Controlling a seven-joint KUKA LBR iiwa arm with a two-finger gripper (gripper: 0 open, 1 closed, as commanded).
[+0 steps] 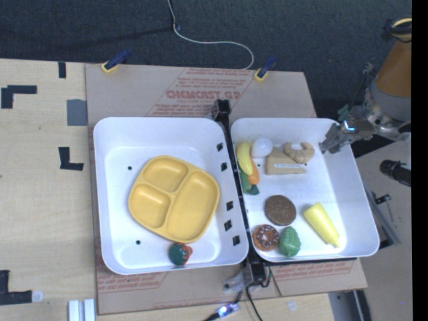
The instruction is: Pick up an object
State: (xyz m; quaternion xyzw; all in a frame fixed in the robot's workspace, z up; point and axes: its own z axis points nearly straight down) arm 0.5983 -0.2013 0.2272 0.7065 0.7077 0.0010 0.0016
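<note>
- Left bin [107,179] held a yellow divided plate [174,198] and, near its front edge, a small red-green toy [179,253].
- Right bin [354,199] held a banana [245,158], cookie [280,210], donut [266,237] and corn [322,223].
- Gripper [334,139] hovered at the right bin's far right corner; jaws' state couldn't be told.

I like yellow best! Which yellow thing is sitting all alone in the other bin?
The yellow divided plate, in the left bin; the banana and corn lie in the right bin.
</note>
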